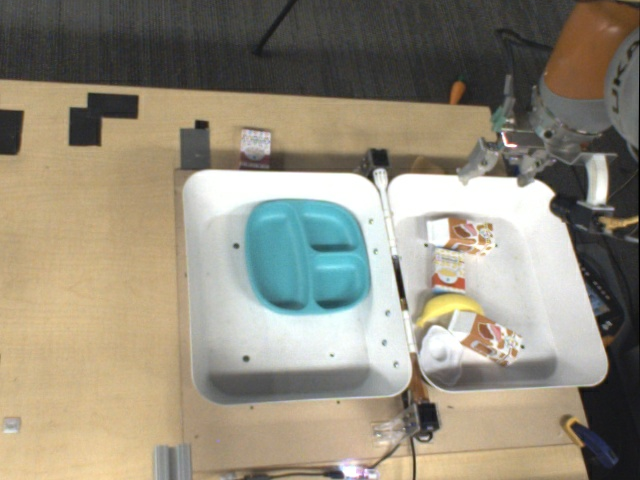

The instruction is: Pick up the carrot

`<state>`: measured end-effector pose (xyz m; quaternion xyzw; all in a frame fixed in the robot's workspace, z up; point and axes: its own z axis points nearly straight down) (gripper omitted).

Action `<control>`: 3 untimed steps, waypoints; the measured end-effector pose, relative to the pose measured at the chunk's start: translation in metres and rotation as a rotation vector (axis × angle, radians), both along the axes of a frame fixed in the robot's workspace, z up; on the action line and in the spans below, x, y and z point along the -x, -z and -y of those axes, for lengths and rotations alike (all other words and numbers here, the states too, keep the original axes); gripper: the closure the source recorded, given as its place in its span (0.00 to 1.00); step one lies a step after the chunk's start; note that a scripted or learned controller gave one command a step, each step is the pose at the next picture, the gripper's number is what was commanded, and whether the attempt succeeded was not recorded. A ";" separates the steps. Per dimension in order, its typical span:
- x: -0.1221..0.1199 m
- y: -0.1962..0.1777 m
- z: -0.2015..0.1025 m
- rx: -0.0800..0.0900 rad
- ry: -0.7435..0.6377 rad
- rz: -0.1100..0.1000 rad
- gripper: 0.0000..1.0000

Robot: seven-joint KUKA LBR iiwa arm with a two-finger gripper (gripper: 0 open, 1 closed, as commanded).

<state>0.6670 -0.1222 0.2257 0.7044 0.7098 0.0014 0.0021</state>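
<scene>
Bench point(90, 268): tan wood, two white bins; dark floor beyond;
Carrot: cannot tell; small orange piece point(457, 92) at bench's far edge, near gripper;
Gripper point(503, 168): fingers spread, grasping nothing, above right bin point(570, 268) far rim

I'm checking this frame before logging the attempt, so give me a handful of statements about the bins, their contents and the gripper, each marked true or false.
1. The teal divided plate lies in the left bin. True.
2. The gripper is down among the items in the right bin. False: it sits above the far rim of the right bin, apart from the items.
3. A yellow banana lies in the right bin among brown-and-white cartons. True.
4. The gripper holds a carton. False: nothing shows between its fingers.
5. The teal plate is piled with food. False: its compartments look bare.
</scene>
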 end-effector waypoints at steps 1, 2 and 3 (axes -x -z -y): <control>0.056 0.003 -0.017 -0.003 0.214 -0.003 0.00; 0.084 -0.011 -0.065 -0.005 0.508 -0.005 0.00; 0.110 -0.045 -0.093 -0.005 0.595 -0.001 0.00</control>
